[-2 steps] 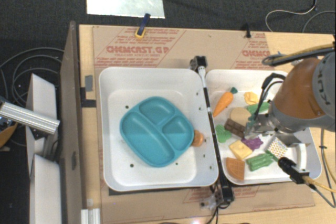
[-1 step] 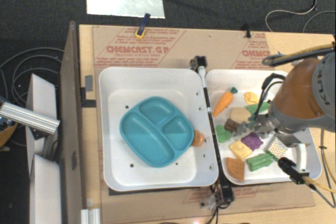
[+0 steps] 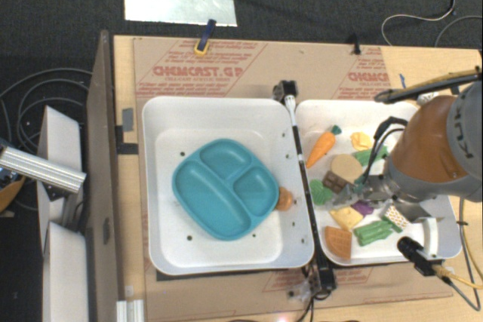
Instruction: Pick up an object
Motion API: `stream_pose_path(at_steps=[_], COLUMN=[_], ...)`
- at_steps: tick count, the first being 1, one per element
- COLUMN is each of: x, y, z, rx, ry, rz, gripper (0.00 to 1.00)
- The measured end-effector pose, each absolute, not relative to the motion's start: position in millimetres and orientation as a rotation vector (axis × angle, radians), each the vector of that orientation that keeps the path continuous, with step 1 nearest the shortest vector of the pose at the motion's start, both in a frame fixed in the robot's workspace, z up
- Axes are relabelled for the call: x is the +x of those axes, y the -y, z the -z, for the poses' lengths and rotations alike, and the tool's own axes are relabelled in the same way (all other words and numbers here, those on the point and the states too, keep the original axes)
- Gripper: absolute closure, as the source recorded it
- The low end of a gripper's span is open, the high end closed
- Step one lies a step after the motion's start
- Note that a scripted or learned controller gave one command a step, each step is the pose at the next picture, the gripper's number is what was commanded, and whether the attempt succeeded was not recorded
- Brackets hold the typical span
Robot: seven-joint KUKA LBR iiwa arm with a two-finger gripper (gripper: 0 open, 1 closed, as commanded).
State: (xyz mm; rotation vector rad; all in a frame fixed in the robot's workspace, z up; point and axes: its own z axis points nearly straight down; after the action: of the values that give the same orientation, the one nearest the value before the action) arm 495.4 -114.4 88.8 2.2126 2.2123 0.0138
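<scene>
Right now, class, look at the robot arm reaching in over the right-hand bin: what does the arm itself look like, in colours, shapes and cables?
The arm is bulky and rounded, grey with a broad orange band above the wrist. A black cable loops along its left side. At its end sits a dark grey metal pincer, too small and shadowed to show more. A white block with a black tip hangs below the arm.

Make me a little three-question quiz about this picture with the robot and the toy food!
1. True or false: the blue tray lies in the left bin.
2. Which bin holds the toy carrot? A) left bin B) right bin C) neither
3. Fill in: the small brown thing beside the blue tray sits at the tray's ____ edge in the picture.

Key: 1 true. 2 B. 3 right.
</scene>
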Motion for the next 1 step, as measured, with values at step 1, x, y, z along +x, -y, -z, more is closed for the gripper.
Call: stream_pose_path(at_steps=[1], x=[515.9], y=[117.5], z=[-87.4], rx=[2.212], ry=[-2.221], rz=[-0.006], gripper=[0.00])
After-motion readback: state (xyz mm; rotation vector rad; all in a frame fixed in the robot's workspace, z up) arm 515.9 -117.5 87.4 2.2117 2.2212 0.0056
